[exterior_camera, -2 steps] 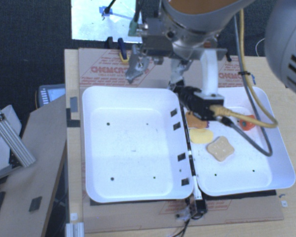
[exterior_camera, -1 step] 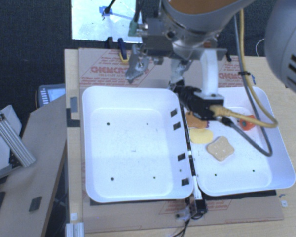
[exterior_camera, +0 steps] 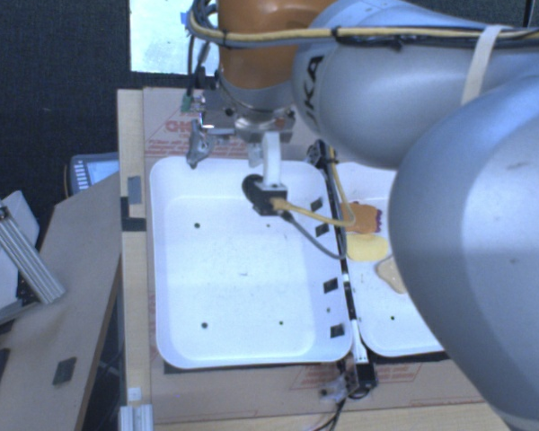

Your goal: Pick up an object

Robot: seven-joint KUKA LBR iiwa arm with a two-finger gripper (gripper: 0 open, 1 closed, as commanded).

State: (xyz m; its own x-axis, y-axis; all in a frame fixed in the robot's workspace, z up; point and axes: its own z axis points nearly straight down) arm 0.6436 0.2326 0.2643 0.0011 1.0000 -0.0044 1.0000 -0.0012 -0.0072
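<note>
My gripper [exterior_camera: 225, 153] hangs over the far edge of the left white bin [exterior_camera: 175, 330]. Its two fingers stand apart, open, with nothing between them. In the right bin [exterior_camera: 386, 335], partly hidden by the arm, lie three things: an orange-brown object [exterior_camera: 365, 215] by the divider, a pale yellow object [exterior_camera: 368, 248] just in front of it, and a tan object [exterior_camera: 391, 277] nearer the arm. The gripper is well to the left of all three.
The big grey arm covers most of the right bin and the right side of the view. A dark divider strip [exterior_camera: 341, 277] runs between the bins. Cardboard [exterior_camera: 162, 128] lies under the bins, and a wooden bench edge [exterior_camera: 81, 268] stands at the left.
</note>
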